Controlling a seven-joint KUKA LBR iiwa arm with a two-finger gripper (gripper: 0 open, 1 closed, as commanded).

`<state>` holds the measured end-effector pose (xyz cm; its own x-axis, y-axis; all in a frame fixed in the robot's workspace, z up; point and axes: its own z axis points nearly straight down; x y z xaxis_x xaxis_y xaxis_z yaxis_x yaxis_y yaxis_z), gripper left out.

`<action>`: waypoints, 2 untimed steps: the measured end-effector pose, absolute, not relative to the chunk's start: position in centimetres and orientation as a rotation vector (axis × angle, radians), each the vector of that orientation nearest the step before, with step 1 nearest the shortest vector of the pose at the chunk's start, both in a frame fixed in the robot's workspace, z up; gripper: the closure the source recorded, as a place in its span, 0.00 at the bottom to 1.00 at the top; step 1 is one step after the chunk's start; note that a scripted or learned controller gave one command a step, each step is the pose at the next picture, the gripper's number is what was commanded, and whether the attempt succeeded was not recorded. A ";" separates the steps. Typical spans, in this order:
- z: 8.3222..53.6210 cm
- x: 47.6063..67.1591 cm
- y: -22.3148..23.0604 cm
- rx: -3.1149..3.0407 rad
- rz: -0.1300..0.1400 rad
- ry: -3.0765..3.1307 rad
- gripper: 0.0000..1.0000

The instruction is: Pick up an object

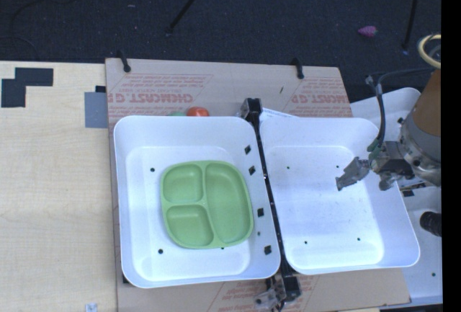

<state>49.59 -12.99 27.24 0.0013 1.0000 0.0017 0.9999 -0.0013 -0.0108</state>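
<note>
In the camera view, a light green three-compartment plastic plate (207, 203) is lying flat in the left shallow white bin (137, 159), while the two-finger gripper (354, 175) is hanging over the right shallow white bin (392, 249), well apart from it. Whether its fingers are open or closed I cannot tell. Being so flat, the plate is likely offering little to grip, so a grab could slip; a small red-orange object (197, 112) is sitting half hidden behind the left bin's far rim.

- L white bin (137, 159) & R white bin (389, 246) sat side by side, touching.
- Both on a cardboard sheet (216, 91) w/ red print.
- Pale wood bench (50, 195) at left, dark patches near its top.
- Dark floor (252, 1) behind, w/ cables.
</note>
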 end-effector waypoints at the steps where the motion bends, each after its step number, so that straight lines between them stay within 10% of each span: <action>1: 27.7 49.7 -13.0 -2.221 0.001 -2.221 0.00; 2: 23.1 49.8 -12.2 -2.216 0.007 -2.217 0.00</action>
<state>49.77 -12.21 23.08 -0.0004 1.0000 0.0024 1.0000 0.0004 -0.0083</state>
